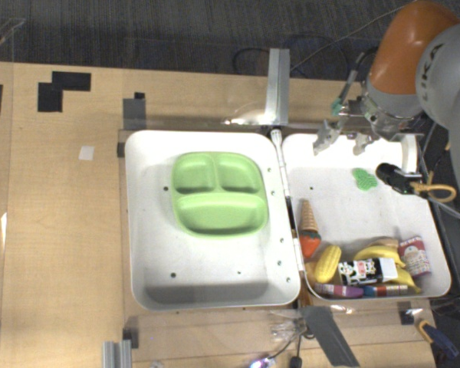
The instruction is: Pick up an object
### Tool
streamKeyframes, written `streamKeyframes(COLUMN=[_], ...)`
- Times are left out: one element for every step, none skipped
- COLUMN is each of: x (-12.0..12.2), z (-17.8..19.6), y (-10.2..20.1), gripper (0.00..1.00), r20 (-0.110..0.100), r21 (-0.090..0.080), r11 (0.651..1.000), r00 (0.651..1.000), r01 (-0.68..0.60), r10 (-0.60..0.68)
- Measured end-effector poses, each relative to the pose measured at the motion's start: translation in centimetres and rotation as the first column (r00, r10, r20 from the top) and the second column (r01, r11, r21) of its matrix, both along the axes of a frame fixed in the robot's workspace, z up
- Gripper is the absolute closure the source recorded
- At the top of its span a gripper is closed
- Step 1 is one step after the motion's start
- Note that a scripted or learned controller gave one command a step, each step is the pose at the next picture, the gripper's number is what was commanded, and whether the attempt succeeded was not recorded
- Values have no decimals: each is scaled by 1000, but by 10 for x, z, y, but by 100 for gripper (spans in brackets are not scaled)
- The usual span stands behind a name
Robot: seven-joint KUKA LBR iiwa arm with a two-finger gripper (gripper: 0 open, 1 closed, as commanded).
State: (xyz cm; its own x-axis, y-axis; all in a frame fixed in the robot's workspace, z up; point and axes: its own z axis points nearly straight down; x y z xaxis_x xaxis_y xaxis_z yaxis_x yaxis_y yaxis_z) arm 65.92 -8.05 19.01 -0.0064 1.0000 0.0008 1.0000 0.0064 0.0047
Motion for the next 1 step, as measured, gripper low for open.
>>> streamKeyframes(x=[-8], z=[-74], y=[-66], gripper=[0], r20=[1], r21=[-2], r11=[998], r00=[998], r01=[-56], r10=[56])
